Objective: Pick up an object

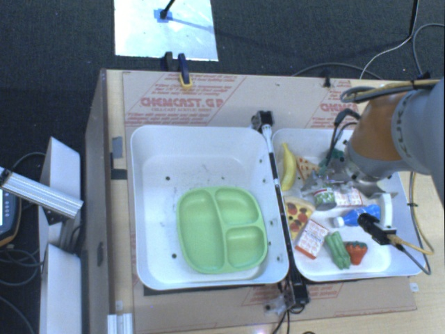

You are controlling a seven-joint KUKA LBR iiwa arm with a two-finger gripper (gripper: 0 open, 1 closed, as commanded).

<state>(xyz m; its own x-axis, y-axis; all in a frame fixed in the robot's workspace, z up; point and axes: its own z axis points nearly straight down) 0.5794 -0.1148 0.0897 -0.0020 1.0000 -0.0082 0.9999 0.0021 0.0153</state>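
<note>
The right bin (403, 266) holds a heap of toy food. A yellow banana (287, 165) lies along its left wall, with a pizza slice (306, 165) beside it. A small can (325, 199) and a white-labelled packet (348, 197) lie in the middle. Lower down are a round pizza piece (297, 214), a red and white carton (312, 239), a green vegetable (338, 249), a red strawberry (357, 252) and a blue bottle (358, 218). My gripper (324, 178) is down in this bin, just above the can and right of the pizza slice. The wrist hides what lies under it.
The left bin (160, 152) holds a green divided plate (222, 229). A black divider (274, 179) runs between the bins. The grey arm with its orange band (375, 134) covers the right bin's upper right part. Cables trail along the bench's right edge.
</note>
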